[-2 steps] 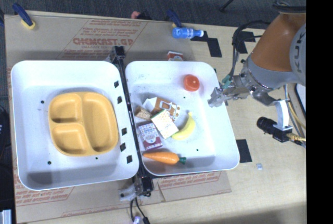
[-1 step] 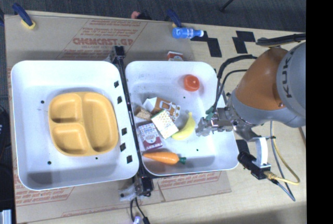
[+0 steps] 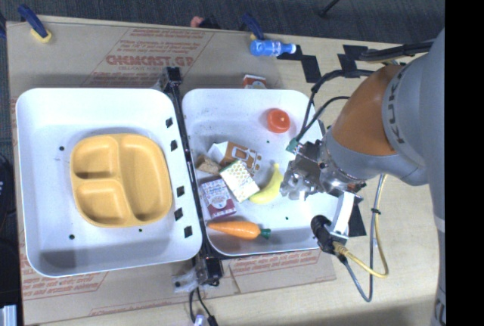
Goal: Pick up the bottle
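One blue plastic bottle (image 3: 270, 48) lies on the bench at twelve o'clock, outside the white right bin (image 3: 227, 101); my gripper (image 3: 301, 179), grip unreadable, hovers inside near a yellow banana (image 3: 268, 187); I judge the reach not begun; next, lift out toward the bottle.

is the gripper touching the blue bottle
Apart. The camera view shows the gripper low over the right bin beside the banana, while the blue bottle lies outside it on the bench.

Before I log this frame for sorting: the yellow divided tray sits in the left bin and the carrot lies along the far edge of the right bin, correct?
Not quite. The camera view shows the carrot along the near edge of the right bin, not the far one. The yellow divided tray does sit in the left bin.
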`<control>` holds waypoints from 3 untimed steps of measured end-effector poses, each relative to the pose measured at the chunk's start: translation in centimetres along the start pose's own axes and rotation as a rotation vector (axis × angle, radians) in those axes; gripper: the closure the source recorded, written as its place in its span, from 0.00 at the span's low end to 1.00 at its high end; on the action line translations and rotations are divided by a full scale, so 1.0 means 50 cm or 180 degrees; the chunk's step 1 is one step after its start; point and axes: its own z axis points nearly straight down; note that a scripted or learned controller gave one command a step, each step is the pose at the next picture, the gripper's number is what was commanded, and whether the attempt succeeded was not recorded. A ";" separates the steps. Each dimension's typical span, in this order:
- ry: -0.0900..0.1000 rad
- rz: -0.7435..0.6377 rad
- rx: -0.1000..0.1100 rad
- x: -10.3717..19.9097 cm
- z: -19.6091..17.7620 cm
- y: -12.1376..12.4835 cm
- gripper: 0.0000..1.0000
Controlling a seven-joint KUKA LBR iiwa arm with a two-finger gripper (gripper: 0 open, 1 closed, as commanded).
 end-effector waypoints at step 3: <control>0.0004 0.2309 0.0017 -0.099 0.041 0.052 1.00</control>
